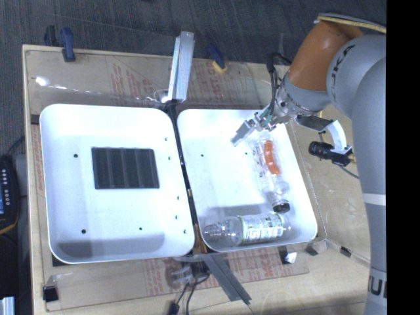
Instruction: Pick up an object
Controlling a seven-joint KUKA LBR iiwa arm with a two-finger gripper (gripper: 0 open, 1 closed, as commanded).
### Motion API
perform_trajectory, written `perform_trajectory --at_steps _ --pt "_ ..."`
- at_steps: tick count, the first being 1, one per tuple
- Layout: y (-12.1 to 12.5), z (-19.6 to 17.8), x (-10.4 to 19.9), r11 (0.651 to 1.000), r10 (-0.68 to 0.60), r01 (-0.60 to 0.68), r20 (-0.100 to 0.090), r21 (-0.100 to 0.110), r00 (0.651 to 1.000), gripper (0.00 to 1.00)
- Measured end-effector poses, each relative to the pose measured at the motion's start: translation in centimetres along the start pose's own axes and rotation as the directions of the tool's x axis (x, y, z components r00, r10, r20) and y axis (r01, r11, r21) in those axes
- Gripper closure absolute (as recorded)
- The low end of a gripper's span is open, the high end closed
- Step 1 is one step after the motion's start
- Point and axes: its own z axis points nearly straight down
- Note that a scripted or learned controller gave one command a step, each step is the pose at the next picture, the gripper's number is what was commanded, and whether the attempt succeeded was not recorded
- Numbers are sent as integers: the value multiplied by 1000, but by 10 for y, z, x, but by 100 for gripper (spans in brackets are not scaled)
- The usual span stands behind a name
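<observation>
My gripper (252, 130) hangs over the far part of the right bin (216, 176), at the end of the grey arm with the orange band. Just in front of it lies a clear bottle with an orange label (270, 168), pointing toward the near side, its black cap (281, 207) at the near end. The gripper is at or just above this bottle's far end, and I cannot make out contact. A second clear bottle with a green-and-white label (247, 230) lies crosswise along the bin's near wall.
The left bin (65, 215) holds a flat dark ribbed rectangle (125, 168). A grey metal bar (180, 67) stands behind the seam between the bins. Blue clamps (66, 42) grip the bench's far edge. A black fitting (326, 151) sticks out beside the right bin.
</observation>
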Motion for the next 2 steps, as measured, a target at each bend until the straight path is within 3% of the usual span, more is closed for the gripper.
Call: perform_trajectory --at_steps 1,2 --pt "-11 -8 5 999 -36 36 -4 3 999 0" --pt "-4 10 2 997 -75 75 -5 3 997 0"
